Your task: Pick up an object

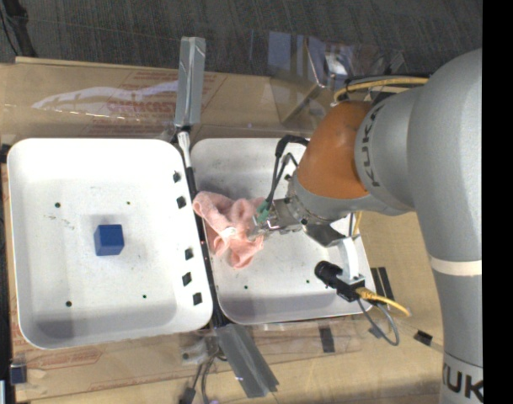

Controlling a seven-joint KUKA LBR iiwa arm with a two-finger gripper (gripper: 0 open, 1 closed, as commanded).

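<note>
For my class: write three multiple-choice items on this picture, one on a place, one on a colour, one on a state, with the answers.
1. Where is the cube?
A. left bin
B. right bin
C. on the cardboard

2. What colour is the cloth?
A. green
B. pink
C. black

3. How does the cloth lie?
A. folded flat
B. crumpled
C. hung over the rim

Answers:
1 A, it sits on the left bin floor.
2 B, pink against the white right bin.
3 B, bunched in a heap by the gripper.
</note>
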